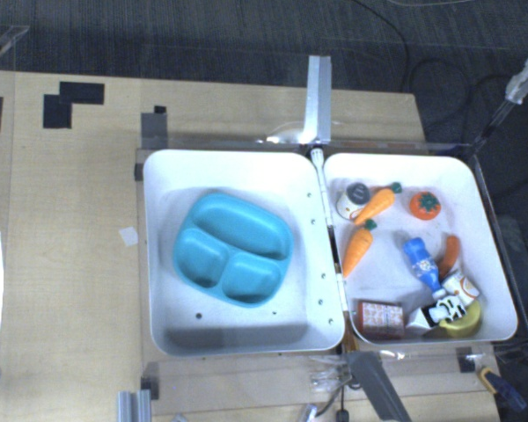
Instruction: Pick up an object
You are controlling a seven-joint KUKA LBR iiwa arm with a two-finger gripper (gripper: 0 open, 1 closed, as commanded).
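Two white bins on a pale wood-look worktop (pixel 62 262), toys gathered in the right one.

From the overhead camera, the left bin (pixel 158 323) is smooth glossy plastic with rounded corners and holds a matte blue tray (pixel 233 247) moulded into three compartments. The right bin (pixel 484 200) carries small toy foods: two tapered orange carrots (pixel 376 205) (pixel 358 246), a round orange-red tomato (pixel 425 205) with a green top, a blue bottle (pixel 420 262) lying flat, a brown sausage-shaped piece (pixel 451 251), a flat brown box (pixel 381 316) whose print is too small to read, a black-and-white figure (pixel 449 304) against a yellow-green round piece (pixel 463 322), and a small grey-topped disc (pixel 355 194). A metal post (pixel 319 99) stands behind the bins.
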